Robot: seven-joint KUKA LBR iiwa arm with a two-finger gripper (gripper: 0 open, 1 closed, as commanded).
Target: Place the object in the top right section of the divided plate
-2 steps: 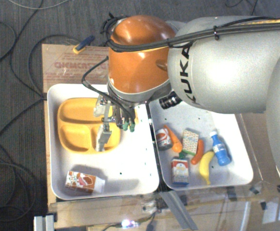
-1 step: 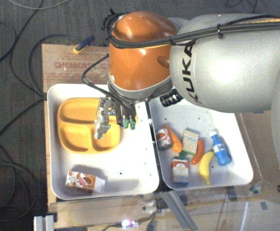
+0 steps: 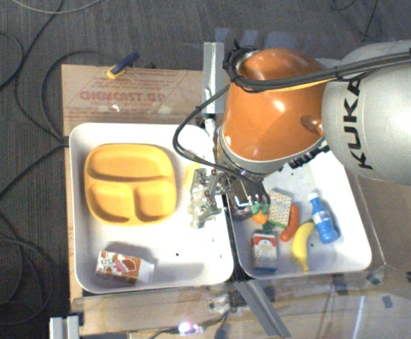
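My pincer (image 3: 204, 202) hangs over the left bin's (image 3: 78, 260) right edge, beside the yellow divided plate (image 3: 130, 182); its grip I cannot tell.

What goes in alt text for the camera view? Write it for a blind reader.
A grey KUKA arm with an orange band reaches from the right, its gripper low over the left white bin, beside an empty yellow divided plate. A small carton lies near that bin's front; the right white bin holds toy foods.
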